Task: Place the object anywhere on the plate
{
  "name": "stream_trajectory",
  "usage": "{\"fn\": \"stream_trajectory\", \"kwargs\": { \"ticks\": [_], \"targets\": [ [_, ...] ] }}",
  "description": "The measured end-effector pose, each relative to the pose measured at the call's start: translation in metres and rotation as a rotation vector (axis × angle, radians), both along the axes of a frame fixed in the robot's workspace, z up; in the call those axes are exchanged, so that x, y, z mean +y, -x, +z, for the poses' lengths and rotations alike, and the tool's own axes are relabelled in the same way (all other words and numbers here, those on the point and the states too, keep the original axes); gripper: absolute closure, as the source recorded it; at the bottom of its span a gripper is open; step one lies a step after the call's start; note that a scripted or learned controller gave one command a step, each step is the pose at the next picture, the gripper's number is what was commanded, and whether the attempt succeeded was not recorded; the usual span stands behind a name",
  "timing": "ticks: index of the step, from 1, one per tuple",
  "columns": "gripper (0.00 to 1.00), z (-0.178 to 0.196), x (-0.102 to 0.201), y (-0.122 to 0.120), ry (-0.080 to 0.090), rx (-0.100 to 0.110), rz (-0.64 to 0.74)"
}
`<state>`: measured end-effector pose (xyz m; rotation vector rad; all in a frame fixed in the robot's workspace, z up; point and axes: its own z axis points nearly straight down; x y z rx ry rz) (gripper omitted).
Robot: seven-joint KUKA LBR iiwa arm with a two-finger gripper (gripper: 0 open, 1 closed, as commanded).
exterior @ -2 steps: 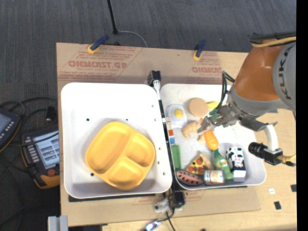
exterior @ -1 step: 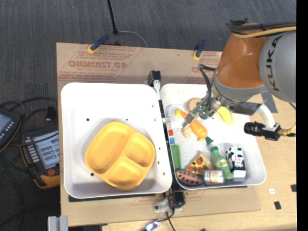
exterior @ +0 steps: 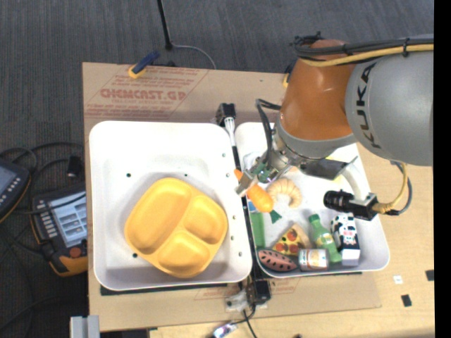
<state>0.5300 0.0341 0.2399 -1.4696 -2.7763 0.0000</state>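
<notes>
The claw (exterior: 255, 179) hangs low over the left part of the right bin (exterior: 380, 248), close to the wall where the two bins meet. Just below its tips sits an orange toy (exterior: 259, 198), rounded and bright, touching or very nearly touching the claw; whether the claw is apart, together or clamped on that toy I cannot tell, since the wrist hides the tips from above. A pale shrimp toy (exterior: 285, 190) curls just beside the orange toy on its right.

Further down the right bin lie a green stick-shaped piece (exterior: 257, 228), a pizza slice toy (exterior: 290, 239), a watermelon slice toy (exterior: 275, 260), a small can (exterior: 312, 259), a green bottle (exterior: 322, 234) and a black-and-white carton (exterior: 346, 232), all crowded near the bin's lower edge.

The left bin (exterior: 116, 143) holds the yellow plate (exterior: 176, 225), a divided dish with three compartments, resting in the bin's lower middle. It lies apart from the orange toy, with the bin walls between them.

Both bins sit on a counter (exterior: 141, 94) covered with brown cardboard. The grey arm (exterior: 394, 104), with its orange band (exterior: 317, 97), reaches in from the right.
</notes>
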Motion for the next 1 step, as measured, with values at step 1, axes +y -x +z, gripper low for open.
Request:
{"fn": "stream_trajectory", "kwargs": {
  "ticks": [1],
  "targets": [
    [0.0, 0.0, -0.0005, 0.0, 0.0, 0.0, 0.0]
  ]
}}
